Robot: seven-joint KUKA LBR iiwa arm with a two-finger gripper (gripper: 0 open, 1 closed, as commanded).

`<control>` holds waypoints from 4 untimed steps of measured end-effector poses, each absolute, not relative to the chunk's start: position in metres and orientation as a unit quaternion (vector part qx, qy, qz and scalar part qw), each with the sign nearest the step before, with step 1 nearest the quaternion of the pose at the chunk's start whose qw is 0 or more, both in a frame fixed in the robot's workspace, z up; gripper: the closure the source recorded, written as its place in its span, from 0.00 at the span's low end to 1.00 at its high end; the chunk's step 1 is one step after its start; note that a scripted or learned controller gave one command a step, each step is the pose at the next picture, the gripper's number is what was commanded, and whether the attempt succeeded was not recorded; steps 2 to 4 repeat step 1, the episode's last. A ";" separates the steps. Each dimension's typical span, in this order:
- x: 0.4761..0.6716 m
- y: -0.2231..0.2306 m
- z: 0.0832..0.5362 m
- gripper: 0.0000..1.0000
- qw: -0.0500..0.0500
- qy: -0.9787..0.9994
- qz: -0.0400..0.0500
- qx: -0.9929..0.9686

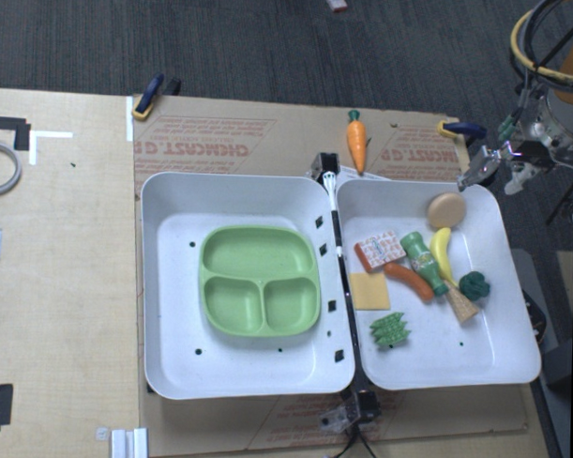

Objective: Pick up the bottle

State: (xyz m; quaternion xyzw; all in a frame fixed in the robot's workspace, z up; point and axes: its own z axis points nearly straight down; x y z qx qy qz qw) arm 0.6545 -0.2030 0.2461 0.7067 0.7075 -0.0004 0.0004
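The bottle (pixel 423 263) is green and lies on its side in the right bin (pixel 507 358), between a red-and-white packet (pixel 379 249) and a yellow banana (pixel 442 254). An orange carrot-like piece (pixel 409 280) rests against its lower side. My gripper (pixel 492 173) hangs above the bin's far right corner, up and to the right of the bottle and well apart from it. Its two fingers stand open with nothing between them.
Also in the right bin are a tan round piece (pixel 447 210), a dark green broccoli (pixel 473 285), a yellow cheese slice (pixel 370 292) and a green pea pod (pixel 389 329). The left bin (pixel 162 294) holds a green divided plate (pixel 261 282). A toy carrot (pixel 355 141) lies behind the bins.
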 end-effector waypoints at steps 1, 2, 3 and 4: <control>0.655 -0.203 0.256 1.00 0.001 0.709 -0.001 0.706; 0.655 -0.203 0.256 1.00 0.001 0.709 -0.001 0.706; 0.655 -0.203 0.256 1.00 0.001 0.709 -0.001 0.706; 0.655 -0.203 0.256 1.00 0.001 0.709 -0.001 0.706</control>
